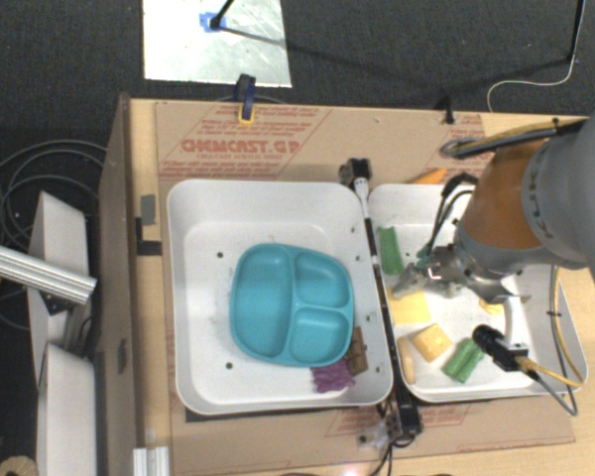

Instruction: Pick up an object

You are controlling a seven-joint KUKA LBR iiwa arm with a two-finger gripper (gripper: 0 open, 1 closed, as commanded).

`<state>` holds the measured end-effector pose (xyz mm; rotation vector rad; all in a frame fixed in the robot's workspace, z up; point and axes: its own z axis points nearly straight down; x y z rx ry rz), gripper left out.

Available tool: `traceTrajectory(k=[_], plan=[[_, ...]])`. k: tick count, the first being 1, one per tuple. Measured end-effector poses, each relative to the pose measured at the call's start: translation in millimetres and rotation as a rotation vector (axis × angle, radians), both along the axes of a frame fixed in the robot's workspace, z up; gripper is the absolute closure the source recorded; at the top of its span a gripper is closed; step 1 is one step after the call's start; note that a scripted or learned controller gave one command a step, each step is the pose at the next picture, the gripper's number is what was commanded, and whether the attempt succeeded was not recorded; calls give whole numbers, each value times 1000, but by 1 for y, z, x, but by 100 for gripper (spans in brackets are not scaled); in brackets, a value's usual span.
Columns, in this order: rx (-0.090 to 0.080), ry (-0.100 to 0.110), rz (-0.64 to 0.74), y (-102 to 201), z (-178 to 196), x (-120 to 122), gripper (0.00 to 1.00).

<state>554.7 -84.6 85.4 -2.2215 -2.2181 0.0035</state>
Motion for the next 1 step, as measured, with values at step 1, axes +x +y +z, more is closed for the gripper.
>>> traceTrajectory(k=[1], plan=[[0,-1,-1,-40,-2,-55,0]])
